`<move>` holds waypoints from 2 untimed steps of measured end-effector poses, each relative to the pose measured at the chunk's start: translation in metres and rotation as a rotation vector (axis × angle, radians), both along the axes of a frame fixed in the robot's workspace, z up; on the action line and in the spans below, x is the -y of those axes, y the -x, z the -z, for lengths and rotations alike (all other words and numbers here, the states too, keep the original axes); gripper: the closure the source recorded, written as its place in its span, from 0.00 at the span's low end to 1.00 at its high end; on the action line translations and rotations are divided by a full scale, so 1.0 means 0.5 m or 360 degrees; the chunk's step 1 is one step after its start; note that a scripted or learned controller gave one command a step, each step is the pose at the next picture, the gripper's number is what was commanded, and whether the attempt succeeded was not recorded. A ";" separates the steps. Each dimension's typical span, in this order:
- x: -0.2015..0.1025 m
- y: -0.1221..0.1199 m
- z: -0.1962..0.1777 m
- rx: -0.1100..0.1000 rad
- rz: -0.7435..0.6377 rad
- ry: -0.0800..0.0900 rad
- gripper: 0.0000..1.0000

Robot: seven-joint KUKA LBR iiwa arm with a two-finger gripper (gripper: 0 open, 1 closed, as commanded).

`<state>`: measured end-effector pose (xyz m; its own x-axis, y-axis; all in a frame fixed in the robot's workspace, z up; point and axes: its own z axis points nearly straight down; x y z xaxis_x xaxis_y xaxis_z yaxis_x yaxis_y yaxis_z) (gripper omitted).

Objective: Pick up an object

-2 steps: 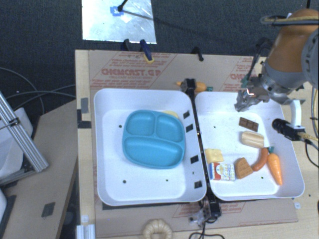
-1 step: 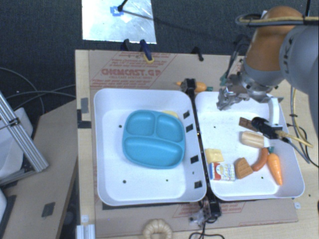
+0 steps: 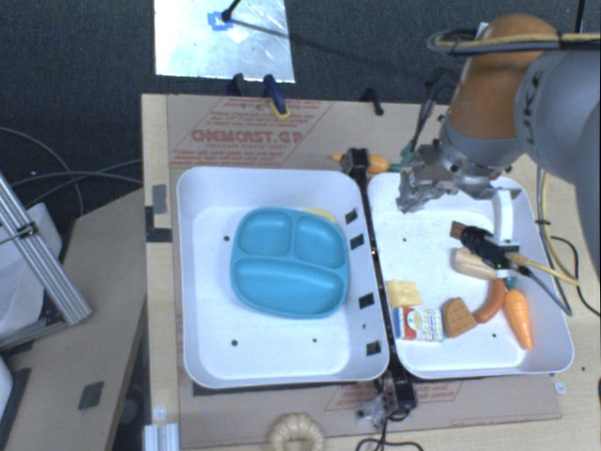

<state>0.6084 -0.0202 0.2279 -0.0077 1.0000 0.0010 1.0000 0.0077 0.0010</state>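
Two white bins (image 3: 211, 346) are counted on the tabletop. One blue divided plate (image 3: 289, 261) is seen in the left bin. In the right bin, one carrot (image 3: 518, 318), one sausage (image 3: 492, 301), one yellow cheese slice (image 3: 405, 294), one brown cracker (image 3: 459, 317) and one small carton (image 3: 419, 324) are counted.

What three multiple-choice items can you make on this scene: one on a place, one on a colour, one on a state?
1. Where does the carrot lie?
A. in the right bin
B. in the left bin
C. on the plate

2. What colour is the plate?
A. red
B. blue
C. green

3. How does the gripper stand?
A. shut on the carrot
B. resting on the plate
C. over the right bin's far end, nothing between its fingers

Answers:
1. A: the carrot lies near the right bin's right wall, beside a sausage.
2. B: the divided plate in the left bin is light blue.
3. C: the gripper hangs apart from the food items, which lie nearer the camera.
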 end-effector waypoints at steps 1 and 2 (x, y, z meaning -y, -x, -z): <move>-0.010 -0.002 0.026 -0.0001 0.0003 0.0002 1.00; 0.005 -0.001 0.009 0.0002 0.0011 0.0001 1.00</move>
